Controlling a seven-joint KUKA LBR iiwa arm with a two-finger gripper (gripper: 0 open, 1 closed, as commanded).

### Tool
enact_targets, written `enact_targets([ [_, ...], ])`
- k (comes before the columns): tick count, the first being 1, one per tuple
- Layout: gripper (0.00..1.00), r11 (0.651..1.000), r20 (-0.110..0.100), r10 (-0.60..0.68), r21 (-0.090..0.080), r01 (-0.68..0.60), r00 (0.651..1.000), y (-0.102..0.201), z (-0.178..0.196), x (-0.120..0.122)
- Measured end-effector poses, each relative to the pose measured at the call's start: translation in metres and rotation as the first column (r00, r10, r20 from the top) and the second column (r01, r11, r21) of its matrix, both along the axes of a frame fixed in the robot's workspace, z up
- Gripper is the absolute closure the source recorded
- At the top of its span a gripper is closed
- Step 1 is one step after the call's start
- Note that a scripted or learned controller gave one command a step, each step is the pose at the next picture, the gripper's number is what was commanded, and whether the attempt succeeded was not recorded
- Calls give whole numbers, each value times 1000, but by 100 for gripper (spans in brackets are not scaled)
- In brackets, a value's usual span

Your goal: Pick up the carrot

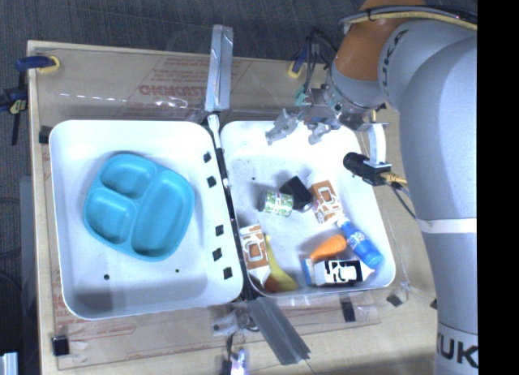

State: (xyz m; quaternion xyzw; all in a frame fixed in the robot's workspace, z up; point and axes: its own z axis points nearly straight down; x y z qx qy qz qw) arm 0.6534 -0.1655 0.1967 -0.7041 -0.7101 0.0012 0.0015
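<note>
The grey KUKA arm point(442, 162) with its orange band fills the right side of the camera view and bends over the far edge of the right bin. Under it lies the pale wooden bench point(122, 81), bearing two shallow white plastic bins side by side. The left bin point(73, 276) holds a bright blue plastic tray with three compartments point(139, 205), lying a little towards its far-left part. The right bin point(243, 142) holds a cluster of small things in its middle and near half.

The two-finger metal gripper point(302, 127) hangs over the far rim of the right bin, its fingers spread apart with nothing between them, well apart from the cluster below.

In the near right corner lies a blue and white carton with a black label point(340, 271). Touching its far edge is the small orange carrot point(328, 246), lying roughly crosswise, with a blue plastic bottle with a white band point(358, 245) just beside it on the right. An orange and white packet point(326, 200) lies beyond the carrot, and a second orange and white packet point(255, 250) sits against the bin's left wall, with a yellow banana-like piece point(278, 276) just beside it towards the near edge. A black block point(297, 191) lies near the middle, touching a small green and white can point(278, 203) on its left
</note>
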Motion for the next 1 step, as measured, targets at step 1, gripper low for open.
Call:
enact_targets([
  [1,0,979,1,202,0,-202,979,-10,32,-82],
])
